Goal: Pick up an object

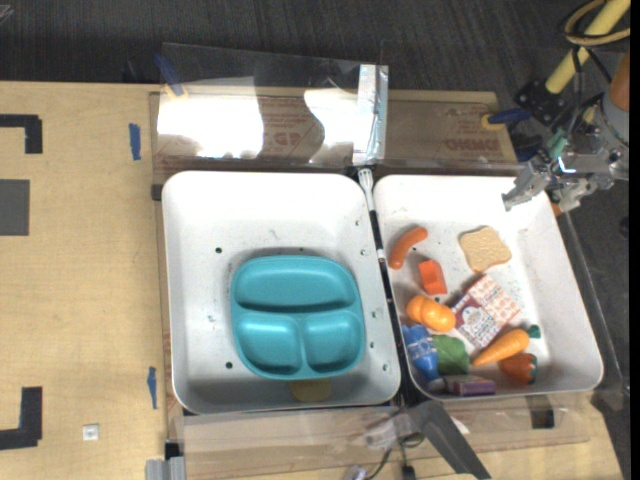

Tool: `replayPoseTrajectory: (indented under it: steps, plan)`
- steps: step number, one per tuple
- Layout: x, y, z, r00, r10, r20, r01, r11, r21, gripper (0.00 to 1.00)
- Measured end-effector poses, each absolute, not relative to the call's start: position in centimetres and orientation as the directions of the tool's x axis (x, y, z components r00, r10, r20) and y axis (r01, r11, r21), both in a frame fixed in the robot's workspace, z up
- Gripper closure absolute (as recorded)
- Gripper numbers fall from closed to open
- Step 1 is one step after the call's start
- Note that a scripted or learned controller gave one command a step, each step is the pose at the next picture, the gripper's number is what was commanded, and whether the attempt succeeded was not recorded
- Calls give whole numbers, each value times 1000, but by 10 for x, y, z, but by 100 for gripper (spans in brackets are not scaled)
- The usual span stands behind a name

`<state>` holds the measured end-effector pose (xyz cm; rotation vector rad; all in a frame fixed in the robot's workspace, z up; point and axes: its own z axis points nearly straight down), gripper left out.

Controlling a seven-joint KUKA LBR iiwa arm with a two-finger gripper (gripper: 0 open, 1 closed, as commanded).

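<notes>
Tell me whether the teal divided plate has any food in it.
Empty. The teal plate in the left bin shows three bare compartments; the toy food lies in the right bin.

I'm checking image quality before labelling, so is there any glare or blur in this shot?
Camera view: strong white glare on the clear panel behind the left bin; the gripper at the right bin's corner looks soft; the toys are fairly sharp.

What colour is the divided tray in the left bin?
Teal, a blue-green; the tray shows clearly in the camera view.
</notes>
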<state>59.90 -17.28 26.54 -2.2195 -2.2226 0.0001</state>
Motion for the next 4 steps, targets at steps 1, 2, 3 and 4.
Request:
replayPoseTrajectory:
  steps: [1, 2, 3, 4]
  plan:
    - [647, -193, 187, 247, 969, -1, 969, -247, -1, 0]
    - [600, -161, 97, 211, 977, 1, 977, -211, -9, 0]
    - [644, -177, 93, 50, 999, -5, 999, -50, 15, 0]
    - [646, -176, 106, 49, 999, -5, 999, -49, 23, 100]
